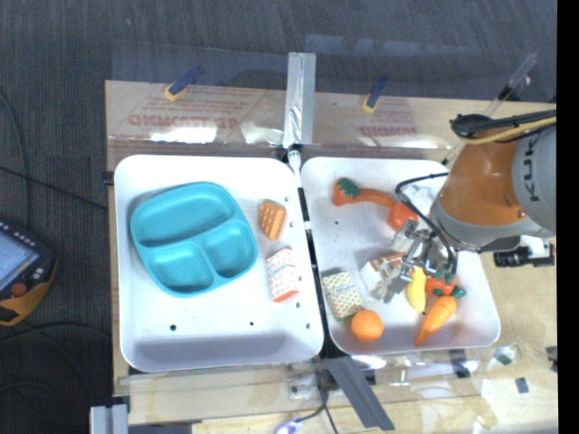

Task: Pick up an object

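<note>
The gripper (pixel 404 262) hangs low in the right bin (pixel 470 337); its grip state I cannot tell; banana (pixel 416 291) just below, carrot (pixel 436 317) beyond

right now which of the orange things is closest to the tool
The carrot in the right bin, just below the tool. The round orange fruit lies farther left, and the orange block sits in the left bin.
</note>
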You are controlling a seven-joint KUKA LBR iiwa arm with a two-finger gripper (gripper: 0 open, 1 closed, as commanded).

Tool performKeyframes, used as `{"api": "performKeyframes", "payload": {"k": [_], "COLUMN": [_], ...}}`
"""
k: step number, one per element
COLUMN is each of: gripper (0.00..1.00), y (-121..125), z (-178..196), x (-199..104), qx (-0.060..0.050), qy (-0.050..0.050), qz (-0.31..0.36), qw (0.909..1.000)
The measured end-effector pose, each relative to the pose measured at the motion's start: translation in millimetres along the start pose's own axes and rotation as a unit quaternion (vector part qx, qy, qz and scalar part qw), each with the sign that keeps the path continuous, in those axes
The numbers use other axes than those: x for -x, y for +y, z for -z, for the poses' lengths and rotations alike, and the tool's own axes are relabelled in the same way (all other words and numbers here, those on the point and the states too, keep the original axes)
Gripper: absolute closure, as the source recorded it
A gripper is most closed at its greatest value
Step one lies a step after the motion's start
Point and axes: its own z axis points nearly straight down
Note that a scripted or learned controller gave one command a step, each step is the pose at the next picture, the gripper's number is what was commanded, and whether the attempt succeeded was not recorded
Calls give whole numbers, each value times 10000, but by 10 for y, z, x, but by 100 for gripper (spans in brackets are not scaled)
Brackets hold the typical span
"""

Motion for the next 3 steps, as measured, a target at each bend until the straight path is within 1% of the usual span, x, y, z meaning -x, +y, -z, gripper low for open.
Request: {"api": "performKeyframes", "payload": {"k": [1, 2, 3], "gripper": [100, 100, 0], "y": [5, 330, 328], "z": [104, 16, -3], "x": [15, 312, 304], "qx": [-5, 6, 1], "qy": [-24, -31, -24], "qz": [6, -98, -97], "qw": [10000, 9999, 9999]}}
